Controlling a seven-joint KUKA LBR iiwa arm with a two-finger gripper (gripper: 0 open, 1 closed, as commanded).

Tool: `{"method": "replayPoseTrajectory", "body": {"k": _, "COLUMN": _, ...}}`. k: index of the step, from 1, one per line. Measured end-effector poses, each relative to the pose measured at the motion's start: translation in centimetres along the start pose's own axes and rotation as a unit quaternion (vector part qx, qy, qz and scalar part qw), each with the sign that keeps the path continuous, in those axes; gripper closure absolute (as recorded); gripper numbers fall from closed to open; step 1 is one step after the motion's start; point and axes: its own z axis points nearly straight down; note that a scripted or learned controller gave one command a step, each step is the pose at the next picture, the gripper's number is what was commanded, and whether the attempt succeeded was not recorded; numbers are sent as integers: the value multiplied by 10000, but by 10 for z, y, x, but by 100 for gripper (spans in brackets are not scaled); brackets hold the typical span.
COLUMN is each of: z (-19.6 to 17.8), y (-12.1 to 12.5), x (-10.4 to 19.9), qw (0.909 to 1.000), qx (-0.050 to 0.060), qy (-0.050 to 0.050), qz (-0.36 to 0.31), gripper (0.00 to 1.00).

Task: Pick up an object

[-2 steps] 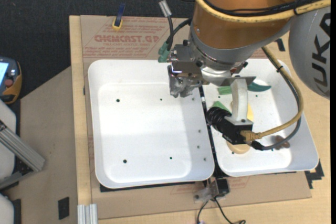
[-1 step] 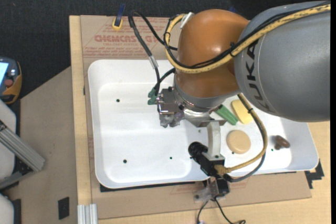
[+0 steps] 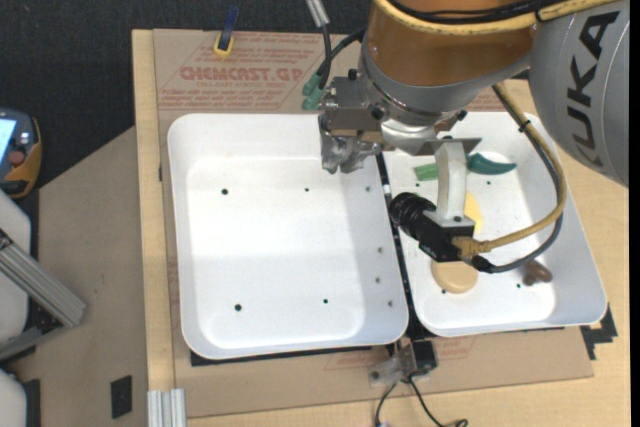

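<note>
Brown cardboard (image 3: 250, 65) printed "CHEMCAST GP", grey arm (image 3: 590, 45) lettered "KUKA", end effector (image 3: 345, 155) over left bin (image 3: 200, 245), grip unclear

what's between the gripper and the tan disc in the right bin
In the camera view, a black cable fitting on the arm lies between the gripper and the tan disc.

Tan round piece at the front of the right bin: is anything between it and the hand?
Yes. The black cable fitting lies just behind the tan round piece, on the line toward the hand near the divider.
</note>
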Motion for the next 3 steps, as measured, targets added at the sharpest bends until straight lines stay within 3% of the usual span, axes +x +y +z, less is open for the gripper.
{"method": "replayPoseTrajectory", "body": {"k": 1, "z": 7, "y": -17, "x": -69, "qw": 9999, "qx": 92, "qy": -36, "qz": 43, "gripper": 100}}
{"method": "replayPoseTrajectory", "body": {"k": 2, "z": 60, "y": -18, "x": -97, "qw": 9999, "qx": 115, "qy": -36, "qz": 27, "gripper": 100}}
{"method": "replayPoseTrajectory", "body": {"k": 3, "z": 31, "y": -17, "x": -46, "qw": 10000, "qx": 54, "qy": -15, "qz": -27, "gripper": 100}}
